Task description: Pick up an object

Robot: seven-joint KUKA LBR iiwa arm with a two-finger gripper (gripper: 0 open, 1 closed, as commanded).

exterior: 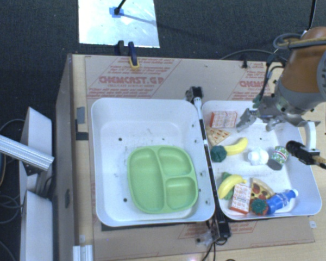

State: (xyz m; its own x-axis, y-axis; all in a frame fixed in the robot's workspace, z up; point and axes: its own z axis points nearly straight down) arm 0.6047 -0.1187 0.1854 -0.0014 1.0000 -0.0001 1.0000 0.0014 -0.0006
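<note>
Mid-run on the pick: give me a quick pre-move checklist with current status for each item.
1. Claw above the right bin, over its far end: ok.
2. Nothing between its fingers yet: ok.
3. Fingers spread for a grasp: ok, they look open.
4. Target directly below: cannot tell; the cracker box lies nearest, to its left.
5. Objects crowded: not ok near the bin's front, where the banana, pizza slice and blue bottle sit close together.
6. Green tray in the left bin, away from the arm: ok.
</note>
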